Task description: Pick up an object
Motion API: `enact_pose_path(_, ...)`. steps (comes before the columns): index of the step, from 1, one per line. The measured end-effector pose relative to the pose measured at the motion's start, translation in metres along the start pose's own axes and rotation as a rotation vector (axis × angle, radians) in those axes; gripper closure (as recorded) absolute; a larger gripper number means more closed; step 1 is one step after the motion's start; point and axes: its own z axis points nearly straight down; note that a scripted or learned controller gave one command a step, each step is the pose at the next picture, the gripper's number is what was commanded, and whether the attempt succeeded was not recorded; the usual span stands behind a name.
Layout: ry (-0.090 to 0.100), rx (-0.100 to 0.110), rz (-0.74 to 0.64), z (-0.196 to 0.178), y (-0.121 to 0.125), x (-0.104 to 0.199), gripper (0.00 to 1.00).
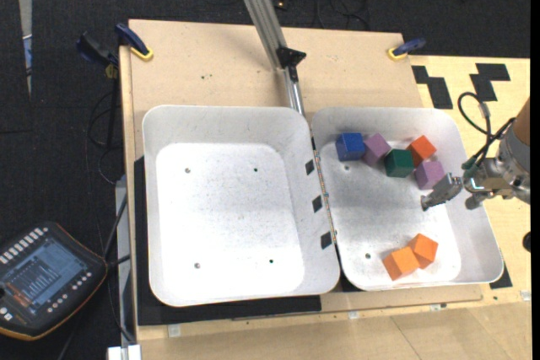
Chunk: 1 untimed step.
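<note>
Pick not yet made: gripper point(445, 192) sits low over the right bin point(359, 265), fingers slightly parted with nothing between them, tip just beside the purple block point(429, 173), while two orange blocks point(411, 257) lie untouched near the front wall.

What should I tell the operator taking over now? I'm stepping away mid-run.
Claw: low at the right bin's right side, just below the purple block; nothing visibly held, finger state unclear.
Blocks, all in the right bin: blue, purple, green and orange clustered at the top; two orange blocks near the bottom.
Done: nothing picked.
Left: grasp and lift one block.
</note>
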Motion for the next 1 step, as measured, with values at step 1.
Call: enact_pose_path(1, -0.001, -0.004, 0.001, -0.0020, 0.0009, 0.0001, 0.00)
